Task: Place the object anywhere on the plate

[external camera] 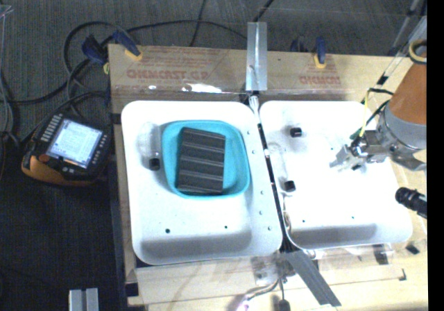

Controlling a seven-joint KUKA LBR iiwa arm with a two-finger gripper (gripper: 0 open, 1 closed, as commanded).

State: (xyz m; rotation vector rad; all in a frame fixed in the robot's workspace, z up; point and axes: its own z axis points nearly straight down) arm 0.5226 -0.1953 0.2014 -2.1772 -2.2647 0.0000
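Note:
A blue plate [238, 164] lies in the left bin [194, 237]. A dark grey ribbed block [201, 160] rests flat on the plate, roughly at its middle. My gripper [347, 159] hangs over the right bin [347, 212], towards its right side, well away from the plate and the block. I see nothing in the gripper. The arm's orange band [416, 91] shows at the right edge.
A pale translucent item [147, 137] and a small black piece [154, 162] lie left of the plate. Two small black pieces [296, 132] [289, 185] sit in the right bin. A handheld controller [69, 144] lies left of the bench.

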